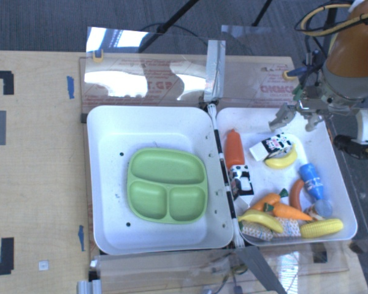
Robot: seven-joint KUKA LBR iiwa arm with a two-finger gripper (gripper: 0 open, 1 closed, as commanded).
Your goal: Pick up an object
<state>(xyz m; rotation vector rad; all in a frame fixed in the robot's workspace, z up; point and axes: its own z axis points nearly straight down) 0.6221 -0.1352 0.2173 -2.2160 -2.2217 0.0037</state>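
Bench: pale wood surface bearing two shallow white bins side by side, dark floor and stand legs beyond the far edge.
Near edge, right bin (346, 216): corn cob (322, 228) lying left to right along the near wall; yellow banana (262, 220) and a speckled pouch just left of it.
Near middle, right bin: orange carrot (289, 212) lying across the pile; a red-orange sausage shape standing beside it.
Left bin (104, 164): green compartment tray (167, 184) in its middle, well apart from the gripper.
Middle, right bin: blue bottle (311, 181) toward the right wall, long axis running near to far; black-and-white carton (241, 181) against the left wall.
Far middle, right bin: orange bottle (234, 148) upright along the divider; small banana (281, 159) with a cow-patterned block (276, 144) touching its far side.
Far right: gripper (296, 120) over the bin's far wall, fingers spread apart with nothing between them; arm's orange band above it.
Key relation: cow-patterned block and small banana lie just near and slightly left of the jaws, closest of all the items.
Banana axis: roughly left to right, curving upward at the right end.
Judgement: a short drop toward the near side would probably meet that pair first.
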